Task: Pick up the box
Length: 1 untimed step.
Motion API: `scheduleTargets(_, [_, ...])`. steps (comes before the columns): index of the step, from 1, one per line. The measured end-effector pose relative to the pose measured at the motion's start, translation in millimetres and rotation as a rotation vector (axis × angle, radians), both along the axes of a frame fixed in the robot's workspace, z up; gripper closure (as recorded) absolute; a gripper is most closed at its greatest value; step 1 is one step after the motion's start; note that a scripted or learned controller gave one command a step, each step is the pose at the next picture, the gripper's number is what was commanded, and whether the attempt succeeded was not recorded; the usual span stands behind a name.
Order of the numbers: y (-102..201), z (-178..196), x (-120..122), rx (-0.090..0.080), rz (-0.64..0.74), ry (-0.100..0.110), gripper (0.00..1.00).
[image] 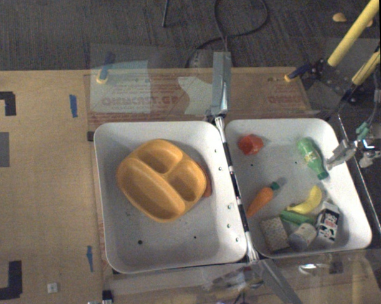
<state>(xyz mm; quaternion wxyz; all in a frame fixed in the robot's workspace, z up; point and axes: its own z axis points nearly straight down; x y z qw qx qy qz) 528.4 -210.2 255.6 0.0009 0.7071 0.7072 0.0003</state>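
The claw [343, 152] hangs over the right bin's [350, 245] three o'clock rim, its state impossible to tell; the box [328, 224] lies at five o'clock.

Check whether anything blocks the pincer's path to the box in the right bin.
Nothing covers the box, which lies near the right bin's front right corner. The pincer sits at the bin's right edge beside the green bottle. The banana lies between, close beside the box, crowding any approach.
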Motion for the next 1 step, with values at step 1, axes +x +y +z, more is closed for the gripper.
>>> scheduleTargets(1, [69.3, -97.7, 39.9, 0.001, -0.061, 0.002, 0.0])
